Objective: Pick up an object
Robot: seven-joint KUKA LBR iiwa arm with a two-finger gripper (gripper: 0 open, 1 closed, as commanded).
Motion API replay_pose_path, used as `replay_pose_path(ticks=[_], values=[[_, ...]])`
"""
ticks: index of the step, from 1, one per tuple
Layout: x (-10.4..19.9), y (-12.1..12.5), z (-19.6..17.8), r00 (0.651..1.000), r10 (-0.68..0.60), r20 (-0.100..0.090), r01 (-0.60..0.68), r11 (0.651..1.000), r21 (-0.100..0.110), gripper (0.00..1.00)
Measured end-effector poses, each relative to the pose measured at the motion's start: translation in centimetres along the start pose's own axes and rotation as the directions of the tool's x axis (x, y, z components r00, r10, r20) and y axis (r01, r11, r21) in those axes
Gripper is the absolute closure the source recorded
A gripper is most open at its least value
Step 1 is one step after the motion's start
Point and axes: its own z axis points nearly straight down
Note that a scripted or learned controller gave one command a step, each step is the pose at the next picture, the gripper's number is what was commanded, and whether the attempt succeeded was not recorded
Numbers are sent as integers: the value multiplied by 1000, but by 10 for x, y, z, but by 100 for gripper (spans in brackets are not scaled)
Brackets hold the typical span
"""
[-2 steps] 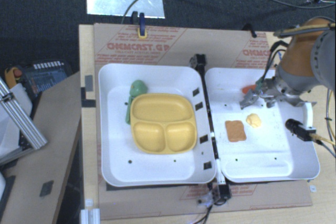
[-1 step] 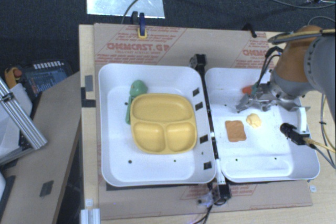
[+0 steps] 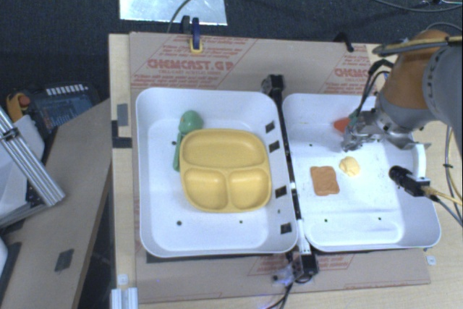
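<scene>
1. The tabletop (image 3: 231, 58), covered by a tan printed sheet, fills the frame's middle and carries two shallow white bins side by side.
2. The left white bin (image 3: 155, 228) holds a yellow three-compartment plastic tray (image 3: 221, 170), with a green toy piece (image 3: 187, 125) poking out at the tray's upper left.
3. The right white bin (image 3: 369, 228) holds a flat orange-brown toast-shaped piece (image 3: 324, 180), a small pale yellow lump (image 3: 349, 166) just beside it, and a small red-orange piece (image 3: 341, 124) near the upper middle.
4. The grey arm with the orange band (image 3: 412, 83) reaches in from the right.
5. The end effector (image 3: 352, 144) hangs just above the pale yellow lump; whether it is spread or pressed together I cannot tell.
</scene>
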Motion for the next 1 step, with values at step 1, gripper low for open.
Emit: replay_pose_path(ticks=[1], values=[[8,-3,-52,1000,-1,-1,1,1000,0,100]])
